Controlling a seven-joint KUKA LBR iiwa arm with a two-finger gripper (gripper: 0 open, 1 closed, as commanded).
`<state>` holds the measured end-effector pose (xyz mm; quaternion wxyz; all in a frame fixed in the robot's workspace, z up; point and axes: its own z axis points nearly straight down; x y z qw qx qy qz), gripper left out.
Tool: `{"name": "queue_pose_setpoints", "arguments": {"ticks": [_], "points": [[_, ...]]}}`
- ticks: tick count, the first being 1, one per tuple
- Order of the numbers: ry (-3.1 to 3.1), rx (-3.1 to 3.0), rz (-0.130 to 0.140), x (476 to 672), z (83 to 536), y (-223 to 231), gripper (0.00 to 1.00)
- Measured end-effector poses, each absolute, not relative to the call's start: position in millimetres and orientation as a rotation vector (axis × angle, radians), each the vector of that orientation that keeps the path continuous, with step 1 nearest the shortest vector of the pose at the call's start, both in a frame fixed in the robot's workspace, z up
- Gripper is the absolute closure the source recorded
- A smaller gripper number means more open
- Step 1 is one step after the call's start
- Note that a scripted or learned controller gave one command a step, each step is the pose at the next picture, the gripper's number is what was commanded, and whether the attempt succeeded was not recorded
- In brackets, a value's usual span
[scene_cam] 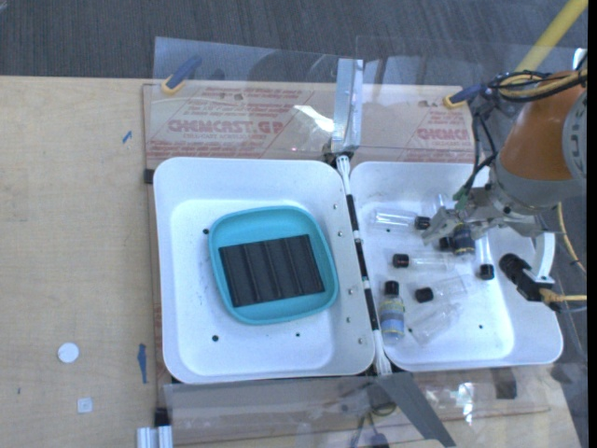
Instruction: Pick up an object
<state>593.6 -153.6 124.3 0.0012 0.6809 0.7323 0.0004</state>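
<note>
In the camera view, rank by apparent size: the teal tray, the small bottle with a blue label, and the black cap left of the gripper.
1. teal tray, by far the largest, in the left bin.
2. small bottle, at the right bin's left edge.
3. black cap, smallest.
All lie at similar depth, so the order is safe.

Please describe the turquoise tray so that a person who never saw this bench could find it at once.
Of the two white bins, take the left bin. The turquoise tray lies in its middle, with a dark ribbed insert inside. It is the only large coloured thing; the right bin holds small clear vials and black caps.
</note>
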Motion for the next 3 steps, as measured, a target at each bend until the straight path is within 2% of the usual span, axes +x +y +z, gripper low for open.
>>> {"name": "queue_pose_setpoints", "arguments": {"ticks": [1, 2, 3], "points": [[2.342, 2.092, 0.028, 615.5, 90, -178, 0.0], [2.345, 2.09, 0.029, 615.9, 99, -176, 1.0], [2.048, 2.381, -0.001, 629.6, 215, -126, 1.0]]}}
